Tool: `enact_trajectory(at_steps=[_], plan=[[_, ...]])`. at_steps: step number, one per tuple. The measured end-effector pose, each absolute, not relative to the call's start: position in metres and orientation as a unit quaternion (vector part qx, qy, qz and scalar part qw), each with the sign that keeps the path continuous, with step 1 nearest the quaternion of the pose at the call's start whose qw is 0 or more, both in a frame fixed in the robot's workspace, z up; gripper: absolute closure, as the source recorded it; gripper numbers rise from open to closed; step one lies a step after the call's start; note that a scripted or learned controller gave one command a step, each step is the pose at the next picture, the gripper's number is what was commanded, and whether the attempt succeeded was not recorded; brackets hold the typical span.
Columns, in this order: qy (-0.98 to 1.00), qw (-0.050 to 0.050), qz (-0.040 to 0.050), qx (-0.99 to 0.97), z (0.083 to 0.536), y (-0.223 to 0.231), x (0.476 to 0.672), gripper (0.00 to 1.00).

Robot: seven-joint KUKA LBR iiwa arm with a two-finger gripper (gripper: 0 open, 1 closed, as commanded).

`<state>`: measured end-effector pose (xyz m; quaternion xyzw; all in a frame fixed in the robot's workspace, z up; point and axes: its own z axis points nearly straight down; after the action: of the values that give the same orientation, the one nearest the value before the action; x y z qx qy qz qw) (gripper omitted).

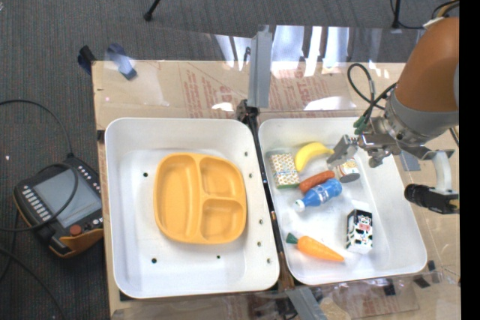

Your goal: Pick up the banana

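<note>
Yellow banana [312,154] lying in right bin [397,236], far-left part, just beside small patterned packet [284,168] and orange-red sausage-like item [317,180]. Claw [347,154] hovering just right of banana, low over bin; finger spread cannot be told, nothing seen gripped. Blue bottle [319,195], carrot [317,248], milk carton [360,229] nearer. Left bin [127,236] holds yellow divided tray [199,198].

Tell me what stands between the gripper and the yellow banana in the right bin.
Nothing visible. The gripper hangs just right of the yellow banana, no object between them. The orange sausage-shaped toy lies just below.
</note>
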<state>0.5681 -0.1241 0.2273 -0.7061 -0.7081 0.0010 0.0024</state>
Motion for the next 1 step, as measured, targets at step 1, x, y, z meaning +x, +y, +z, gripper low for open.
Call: enact_trajectory(at_steps=[1], plan=[[-0.812,0.001,0.0000,-0.584,0.1104,-0.1058,0.6441,0.00]])
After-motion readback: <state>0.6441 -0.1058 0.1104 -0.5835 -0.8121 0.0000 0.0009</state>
